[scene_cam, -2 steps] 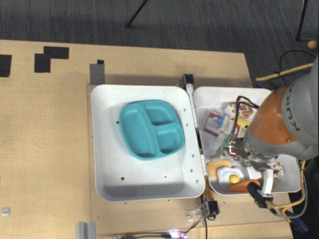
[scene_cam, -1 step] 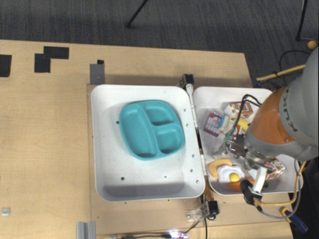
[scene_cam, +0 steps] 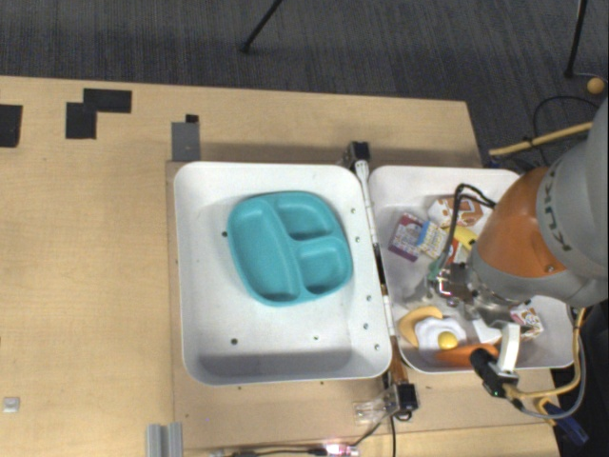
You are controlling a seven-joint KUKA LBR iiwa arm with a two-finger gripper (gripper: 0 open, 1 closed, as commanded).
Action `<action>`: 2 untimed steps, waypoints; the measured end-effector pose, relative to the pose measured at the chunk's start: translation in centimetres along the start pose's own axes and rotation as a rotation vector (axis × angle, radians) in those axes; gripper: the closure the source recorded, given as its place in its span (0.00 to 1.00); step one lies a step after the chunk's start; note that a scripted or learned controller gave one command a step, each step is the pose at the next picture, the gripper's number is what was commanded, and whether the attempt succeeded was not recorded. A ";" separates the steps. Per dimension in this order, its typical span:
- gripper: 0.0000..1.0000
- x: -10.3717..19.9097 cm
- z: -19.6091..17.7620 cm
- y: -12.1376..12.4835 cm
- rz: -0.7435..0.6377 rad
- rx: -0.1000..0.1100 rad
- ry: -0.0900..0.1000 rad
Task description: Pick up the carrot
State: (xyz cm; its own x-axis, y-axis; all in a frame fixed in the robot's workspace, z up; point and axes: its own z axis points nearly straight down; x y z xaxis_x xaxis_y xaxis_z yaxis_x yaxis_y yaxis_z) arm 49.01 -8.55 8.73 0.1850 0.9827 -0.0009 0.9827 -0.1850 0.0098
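Observation:
The carrot (scene_cam: 463,355), a short orange piece, lies at the near edge of the right bin (scene_cam: 388,198), just right of a toy fried egg (scene_cam: 442,335). My gripper (scene_cam: 449,289) hangs low in the right bin, a little beyond the carrot and the egg. The grey and orange wrist covers much of that bin's right half. Part of the carrot is hidden under the wrist's fittings.
The left bin (scene_cam: 205,350) holds a teal divided plate (scene_cam: 288,246). In the right bin, a purple packet (scene_cam: 409,235) and a yellow and white packet (scene_cam: 447,219) lie at the back. A tan bread-like piece (scene_cam: 415,321) lies beside the egg.

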 end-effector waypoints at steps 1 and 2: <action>0.00 -0.9 0.0 0.2 0.463 -0.001 0.002; 0.00 0.1 0.0 0.0 0.280 0.000 -0.002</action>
State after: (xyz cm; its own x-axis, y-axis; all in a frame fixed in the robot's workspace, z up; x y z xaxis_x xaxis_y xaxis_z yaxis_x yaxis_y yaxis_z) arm 48.98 -8.48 8.71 0.4497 0.8932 0.0000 0.8932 -0.4496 0.0095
